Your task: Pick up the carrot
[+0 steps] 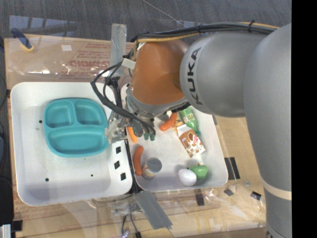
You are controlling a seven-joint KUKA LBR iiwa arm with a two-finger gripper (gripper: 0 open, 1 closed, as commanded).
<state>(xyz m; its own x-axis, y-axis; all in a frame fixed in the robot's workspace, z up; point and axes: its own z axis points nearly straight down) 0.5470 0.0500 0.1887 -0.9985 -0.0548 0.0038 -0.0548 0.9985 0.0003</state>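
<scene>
Tool [141, 131] just above carrot [132, 134]

You are looking down on 2 shallow white bins side by side. The left bin [29, 148] holds a teal plate [75, 127] with 3 compartments, lying flat near its upper middle. In the right bin [218, 152] you see a small printed packet [190, 142], a green item [188, 117] just above it, a grey can [153, 165], and a white egg-shaped piece [187, 176] touching a green one [200, 171].
</scene>
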